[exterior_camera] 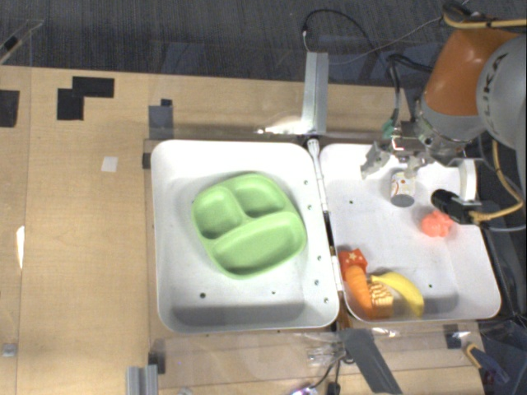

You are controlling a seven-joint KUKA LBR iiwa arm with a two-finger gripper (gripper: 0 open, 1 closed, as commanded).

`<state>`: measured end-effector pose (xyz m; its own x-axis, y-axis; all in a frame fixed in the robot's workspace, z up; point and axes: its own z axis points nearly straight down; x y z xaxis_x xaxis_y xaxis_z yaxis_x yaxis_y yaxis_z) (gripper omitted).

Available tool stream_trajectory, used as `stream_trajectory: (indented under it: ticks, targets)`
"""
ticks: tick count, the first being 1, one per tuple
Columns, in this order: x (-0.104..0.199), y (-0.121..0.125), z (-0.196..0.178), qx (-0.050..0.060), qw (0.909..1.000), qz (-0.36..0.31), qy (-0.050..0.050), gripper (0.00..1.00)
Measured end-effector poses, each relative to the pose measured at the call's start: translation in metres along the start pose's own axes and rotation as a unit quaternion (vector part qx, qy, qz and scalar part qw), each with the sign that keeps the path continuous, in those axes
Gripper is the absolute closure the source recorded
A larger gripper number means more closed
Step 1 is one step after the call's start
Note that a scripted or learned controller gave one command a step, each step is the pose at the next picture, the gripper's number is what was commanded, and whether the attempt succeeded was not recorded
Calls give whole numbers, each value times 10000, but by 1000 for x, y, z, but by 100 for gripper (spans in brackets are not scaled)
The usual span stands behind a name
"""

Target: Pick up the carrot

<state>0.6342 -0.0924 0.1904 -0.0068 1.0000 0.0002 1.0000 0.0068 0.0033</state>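
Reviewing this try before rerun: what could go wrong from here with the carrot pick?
1. The carrot lies packed against the banana and a red toy, so a grasp may catch a neighbour.
2. It sits by the right bin's wall, so a finger could strike it.
3. The gripper hangs far from the carrot.

A pale wooden desk point(74, 245) carries two shallow white plastic bins side by side, their inner walls touching. The left white bin point(177, 303) sits near the desk's middle; the right white bin point(473, 290) lies toward its right end. Black angular marker patches point(82, 95) lie flat near the far left edge.
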Motion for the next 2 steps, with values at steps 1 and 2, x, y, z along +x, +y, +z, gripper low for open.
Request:
stream_trajectory:
  ticks: [1,2]
  targets:
    - [-48,-48,-125,-17,9921,1253,-7,0]
    - [-37,-6,-130,-5,9933,1159,-9,0]
